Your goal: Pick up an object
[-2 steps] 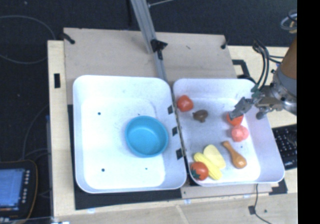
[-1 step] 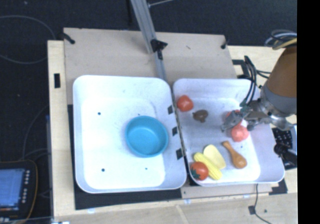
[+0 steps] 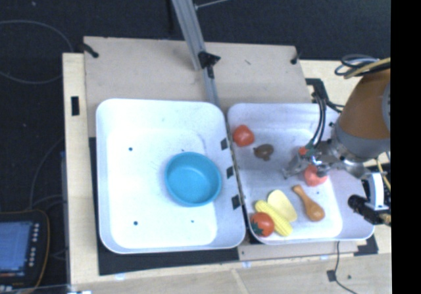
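The gripper is lowered into the right bin over a red toy, presumably to grasp it; whether the fingers are open or closed cannot be told. A wooden pin lies nearby. A blue bowl sits in the left bin.

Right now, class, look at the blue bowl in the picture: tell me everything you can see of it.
The blue bowl is round, plain light blue and looks like smooth plastic. It stands upright, its open mouth facing up, with nothing visible inside. It sits in the left bin, right of that bin's middle and toward its near side, resting on the white floor. Nothing else touches it: it stands apart from the bin's walls, and the gripper is over the right bin.
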